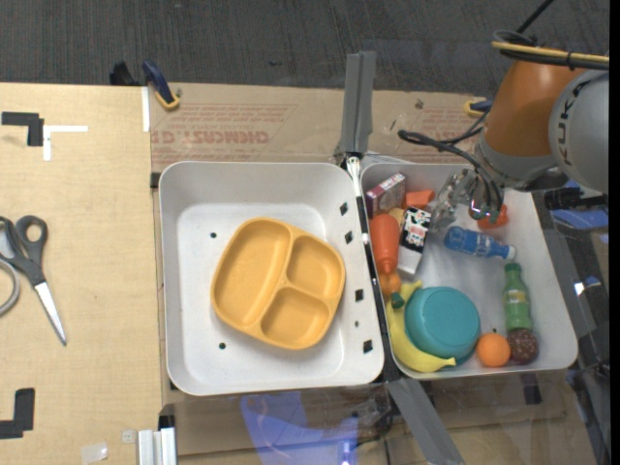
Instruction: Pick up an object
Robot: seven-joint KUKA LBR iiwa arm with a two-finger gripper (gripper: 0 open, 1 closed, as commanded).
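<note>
Blue bottle lies lengthwise along the right bin's back part, just below the gripper; whether its fingers are released or clenched cannot be told

Both bins white plastic, smooth, slight sheen. Divided plate matt yellow-orange plastic. Teal bowl at 5 o'clock in the right bin: smooth plastic, soft gloss. Banana under it waxy yellow plastic. Blue bottle and green bottle glossy clear-looking plastic. Bench top at 9 o'clock pale wood grain, matt. Cardboard sheet at 12 o'clock brown, printed, dull. Scissors: bare metal blades, grey plastic handles. Arm: glossy orange band, satin grey shell.
</note>
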